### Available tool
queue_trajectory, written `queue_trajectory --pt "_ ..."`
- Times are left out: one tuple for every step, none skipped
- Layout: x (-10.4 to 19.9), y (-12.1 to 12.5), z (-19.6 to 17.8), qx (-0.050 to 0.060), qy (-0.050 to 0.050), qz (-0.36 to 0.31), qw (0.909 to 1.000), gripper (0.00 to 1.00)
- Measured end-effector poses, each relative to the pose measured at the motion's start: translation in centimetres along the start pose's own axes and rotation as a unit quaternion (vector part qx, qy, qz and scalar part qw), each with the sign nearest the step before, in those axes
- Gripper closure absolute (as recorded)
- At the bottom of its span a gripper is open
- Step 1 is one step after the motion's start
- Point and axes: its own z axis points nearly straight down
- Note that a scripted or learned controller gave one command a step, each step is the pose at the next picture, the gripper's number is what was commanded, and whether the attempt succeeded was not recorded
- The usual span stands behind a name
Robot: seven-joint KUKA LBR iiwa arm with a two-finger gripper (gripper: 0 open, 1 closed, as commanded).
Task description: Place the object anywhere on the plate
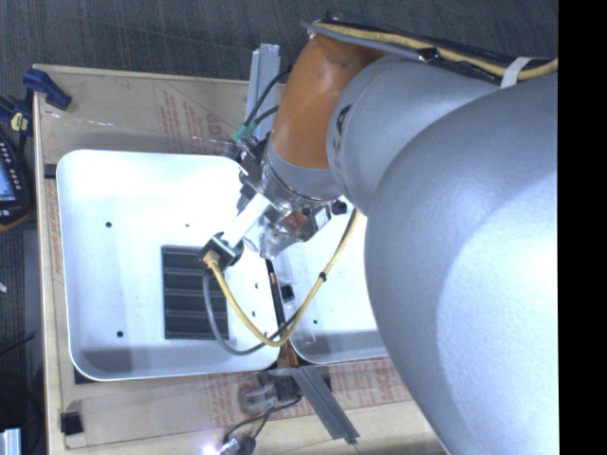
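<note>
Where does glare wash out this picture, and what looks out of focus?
Camera view: glare bleaches the upper floor of the left bin, shadow pools along its near wall; the grey arm, close to the lens, looks soft; the dark ridged slab is fairly sharp.

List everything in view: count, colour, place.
ribbed slab: 1, black, flat in the left bin, lower middle
left bin: 1, white, left on the bench
right bin: 1, white, beside the left one, mostly hidden by the arm
bench: 1, tan, under both bins
clamp: 1, blue, bench's top-left corner
arm: 1, grey with orange band, reaching in from the right
pincer: 1, over the left bin's right side, right of the slab
</note>
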Motion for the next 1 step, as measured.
queue_trajectory --pt "0.93 -6.02 17.93 0.0 0.0 -0.013 0.9999 1.0"
